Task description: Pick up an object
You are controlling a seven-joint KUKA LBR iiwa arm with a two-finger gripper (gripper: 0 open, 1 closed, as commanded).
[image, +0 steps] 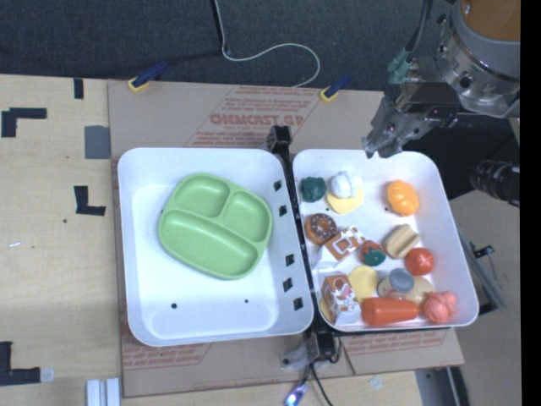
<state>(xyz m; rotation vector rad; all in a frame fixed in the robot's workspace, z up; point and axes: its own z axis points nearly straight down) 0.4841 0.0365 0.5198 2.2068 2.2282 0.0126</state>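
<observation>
Overhead, arm (473,24) angled down-left, jaws' spread unclear, above right bin's (448,201) far rim.

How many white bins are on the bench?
2. The left bin holds a green plate. The right bin holds the toy food, with the gripper above its far edge.

Arm is seen entering from upper right, w/ orange band at the top edge and grey wrist section below it. Wrist is angled down and to the left. Gripper (378,146) is held at the lower-left end of the wrist assy, pointing downward. Nothing is seen between its fingers. Finger spacing can't be made out.
</observation>
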